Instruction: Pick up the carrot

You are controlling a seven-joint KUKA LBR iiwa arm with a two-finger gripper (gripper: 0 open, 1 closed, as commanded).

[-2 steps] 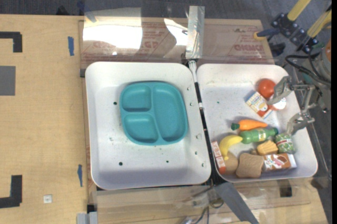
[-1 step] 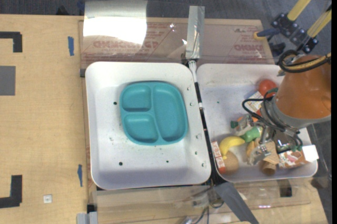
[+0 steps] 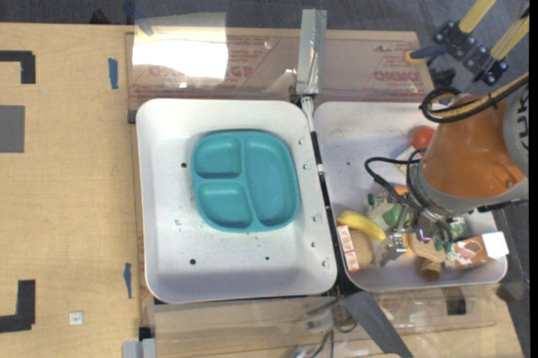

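Observation:
An orange-red piece [image 3: 420, 134] that may be the carrot's end peeks out by the far wall of the right bin [image 3: 353, 125]; the arm's orange band [image 3: 471, 155] hides most of it. My gripper [image 3: 403, 223] is low in the right bin, over a pile of small items at its near side, just right of a yellow banana [image 3: 361, 226]. The clutter and the wrist hide what lies under it.
The left bin [image 3: 160, 205] bears a teal divided plate [image 3: 246, 180]. In the right bin, a snack packet [image 3: 346, 250], a brown item [image 3: 429, 266], a green item [image 3: 391, 213] and a red-and-white pack [image 3: 475, 250] crowd the near side. A black cable [image 3: 382, 167] loops beside the wrist.

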